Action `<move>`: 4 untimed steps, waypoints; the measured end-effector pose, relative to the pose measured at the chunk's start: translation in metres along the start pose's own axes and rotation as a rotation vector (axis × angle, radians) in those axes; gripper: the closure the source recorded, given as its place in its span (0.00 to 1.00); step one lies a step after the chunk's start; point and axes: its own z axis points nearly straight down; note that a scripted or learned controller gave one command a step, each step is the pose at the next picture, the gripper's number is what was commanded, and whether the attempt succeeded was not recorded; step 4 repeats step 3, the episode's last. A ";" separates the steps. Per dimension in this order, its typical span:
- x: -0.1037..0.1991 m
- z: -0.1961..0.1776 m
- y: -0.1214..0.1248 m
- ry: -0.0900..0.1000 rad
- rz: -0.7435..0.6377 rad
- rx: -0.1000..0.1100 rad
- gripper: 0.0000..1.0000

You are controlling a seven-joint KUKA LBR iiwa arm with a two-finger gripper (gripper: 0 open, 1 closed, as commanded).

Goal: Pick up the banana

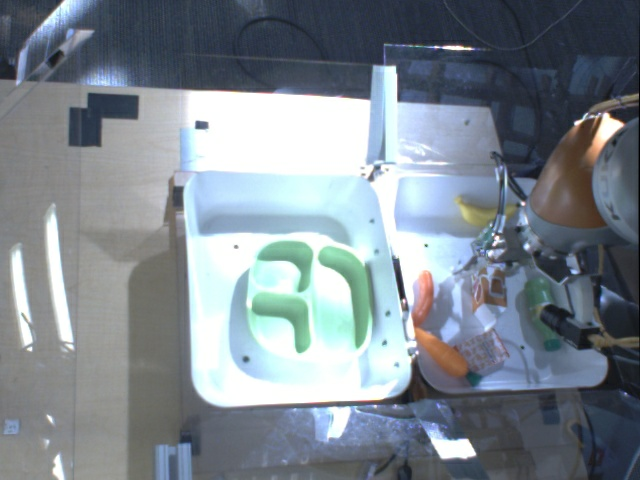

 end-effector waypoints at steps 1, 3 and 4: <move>0.001 -0.013 0.003 0.000 -0.004 -0.008 1.00; 0.073 -0.097 0.058 0.002 -0.038 0.003 1.00; 0.073 -0.097 0.058 0.002 -0.038 0.003 1.00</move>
